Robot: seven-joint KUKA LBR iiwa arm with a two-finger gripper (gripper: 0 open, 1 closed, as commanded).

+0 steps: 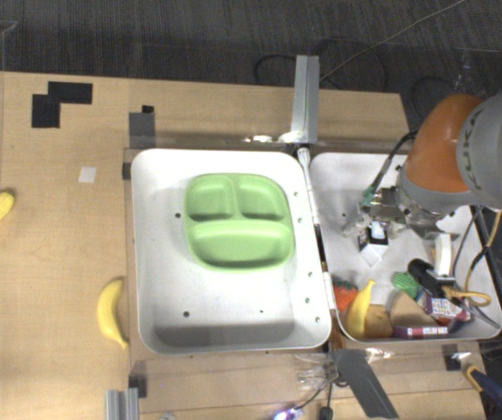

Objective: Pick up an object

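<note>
Camera view puts my grey arm with its orange band (443, 151) over the right white bin (338, 175), the two-finger gripper (375, 234) lowered above the bin's bare floor. I cannot tell its state. Small objects crowd that bin's near edge: a yellow wedge (362, 302), an orange piece (344, 297), a green item (404, 281). A green divided tray (237, 220) lies in the left white bin (150, 234).
</note>
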